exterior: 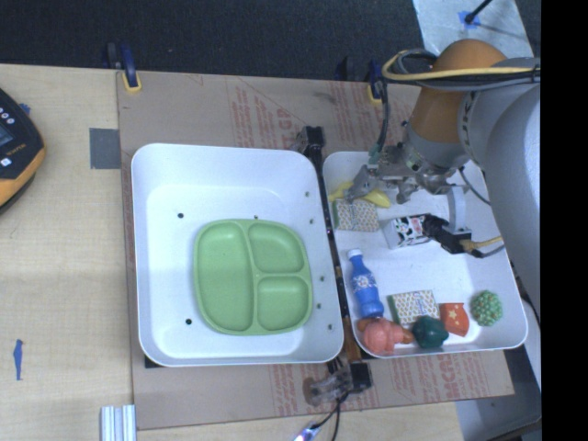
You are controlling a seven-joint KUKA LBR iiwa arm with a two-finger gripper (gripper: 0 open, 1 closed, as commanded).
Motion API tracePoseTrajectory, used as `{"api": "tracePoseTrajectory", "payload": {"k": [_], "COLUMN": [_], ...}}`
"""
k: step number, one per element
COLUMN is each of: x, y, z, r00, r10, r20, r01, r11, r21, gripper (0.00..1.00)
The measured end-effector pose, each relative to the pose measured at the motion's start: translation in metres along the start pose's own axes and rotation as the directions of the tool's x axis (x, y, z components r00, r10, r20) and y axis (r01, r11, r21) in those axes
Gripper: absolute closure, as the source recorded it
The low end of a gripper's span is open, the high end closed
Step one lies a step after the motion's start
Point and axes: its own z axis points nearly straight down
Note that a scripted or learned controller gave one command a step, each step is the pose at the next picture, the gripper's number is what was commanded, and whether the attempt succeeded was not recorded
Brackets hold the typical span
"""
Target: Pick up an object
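Observation:
My gripper [386, 182] is low over the far left corner of the right bin [501, 274], directly above a yellow object [360, 192] that it partly hides. Just in front of the yellow object lies a patterned pouch [356, 216]. A small white and black carton [409, 230] sits to the right of the pouch. I cannot make out anything held in the gripper.
The right bin's near side holds a blue bottle [365, 286], a pink toy [381, 336], a dark green piece [428, 332], a red piece [454, 318], a bumpy green ball [487, 308] and a patterned card [412, 303]. A green divided plate [253, 277] lies in the left bin [165, 191].

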Motion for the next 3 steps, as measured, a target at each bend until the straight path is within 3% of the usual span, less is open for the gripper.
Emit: {"api": "tracePoseTrajectory", "payload": {"k": [1,2,3], "x": [0.005,-0.001,-0.005], "y": [-0.017,-0.001,-0.004], "z": [-0.001,0.003,-0.006], "r00": [1.000,1.000,1.000], "r10": [0.004,0.001,-0.003], "r20": [0.003,0.001,0.005], "r01": [-0.004,-0.001,0.003], "r11": [1.000,1.000,1.000], "r21": [-0.011,-0.001,0.015], "gripper": [0.00,0.00,1.00]}}
